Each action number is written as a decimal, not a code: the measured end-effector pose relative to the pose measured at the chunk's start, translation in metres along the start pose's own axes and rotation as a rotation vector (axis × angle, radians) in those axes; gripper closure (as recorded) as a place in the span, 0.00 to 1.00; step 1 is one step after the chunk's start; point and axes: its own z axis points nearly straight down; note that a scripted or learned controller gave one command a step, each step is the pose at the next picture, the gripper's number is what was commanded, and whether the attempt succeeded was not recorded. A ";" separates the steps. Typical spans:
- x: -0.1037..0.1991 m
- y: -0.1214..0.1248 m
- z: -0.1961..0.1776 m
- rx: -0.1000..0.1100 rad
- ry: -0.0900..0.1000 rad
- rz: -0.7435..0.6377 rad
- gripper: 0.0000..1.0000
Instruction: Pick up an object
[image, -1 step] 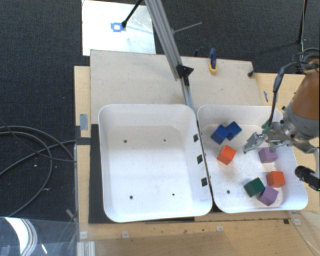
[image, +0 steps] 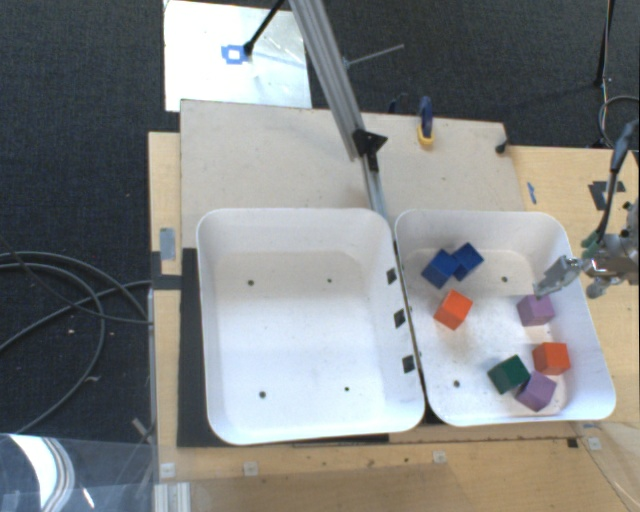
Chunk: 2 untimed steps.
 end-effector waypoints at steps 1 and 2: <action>0.083 0.025 0.052 0.008 0.008 -0.014 0.00; 0.112 0.072 0.177 0.008 0.005 -0.009 0.00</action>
